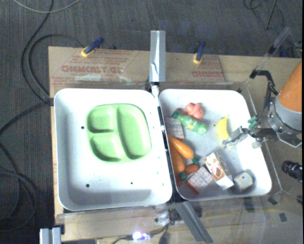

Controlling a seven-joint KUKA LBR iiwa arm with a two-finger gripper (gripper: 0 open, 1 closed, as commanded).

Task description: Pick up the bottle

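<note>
The bottle [189, 122] is green with a yellow-green label. It lies on its side in the upper middle of the right bin [253, 187], just below a pink toy [194, 110]. My gripper [242, 136] hovers over the bin's right side, to the right of a yellow banana [222, 127] and well right of the bottle. Its fingers are spread, with nothing between them. The orange-banded arm [290, 98] comes in from the right edge.
An orange carrot [180, 148], small cartons [213, 171] and a grey block [243, 181] lie in the lower part of the right bin. The left bin [70, 182] holds a green divided tray [119, 132]. A metal post [157, 57] stands behind the bins.
</note>
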